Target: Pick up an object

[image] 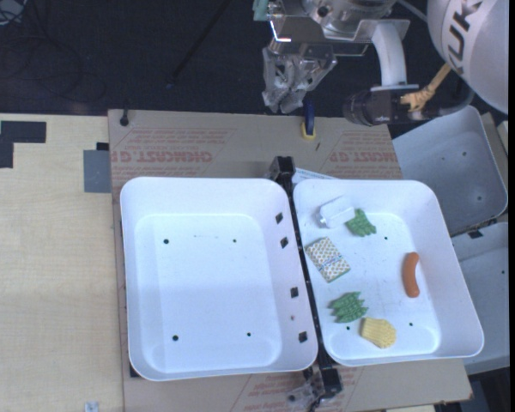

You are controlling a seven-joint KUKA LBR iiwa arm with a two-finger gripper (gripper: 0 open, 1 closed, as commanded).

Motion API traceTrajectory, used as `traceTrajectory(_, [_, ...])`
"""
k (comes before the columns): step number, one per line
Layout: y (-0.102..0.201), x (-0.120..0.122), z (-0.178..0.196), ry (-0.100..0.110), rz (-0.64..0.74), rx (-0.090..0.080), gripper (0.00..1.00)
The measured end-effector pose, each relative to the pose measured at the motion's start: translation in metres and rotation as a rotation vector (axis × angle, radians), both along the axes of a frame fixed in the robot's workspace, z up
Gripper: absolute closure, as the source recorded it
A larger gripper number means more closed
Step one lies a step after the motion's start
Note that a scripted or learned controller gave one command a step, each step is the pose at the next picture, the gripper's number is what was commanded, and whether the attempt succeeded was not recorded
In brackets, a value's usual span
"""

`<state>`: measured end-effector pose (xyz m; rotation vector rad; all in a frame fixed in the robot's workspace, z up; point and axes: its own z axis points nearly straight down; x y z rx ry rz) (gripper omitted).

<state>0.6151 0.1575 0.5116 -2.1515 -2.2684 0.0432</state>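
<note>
The right bin holds several small objects: a white block, a green leafy piece, a patterned cracker-like square, an orange sausage, a second green piece and a yellow corn piece. My gripper hangs high above the back edge of the bench, over the gap between the bins and well away from all the objects. I see nothing between its fingers.
The left bin sits beside the right one, with black clips along the shared divider. A small yellow-and-blue item stands on the cardboard sheet behind the bins. A grey metal plate lies to the right.
</note>
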Motion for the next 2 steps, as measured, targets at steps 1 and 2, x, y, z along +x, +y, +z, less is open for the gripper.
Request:
traceTrajectory(1, [0.0017,-0.0002,0.0093,0.003,0.006,-0.001,1.0])
traceTrajectory(2, [0.0033,-0.0004,0.0185,0.007,0.012,-0.001,1.0])
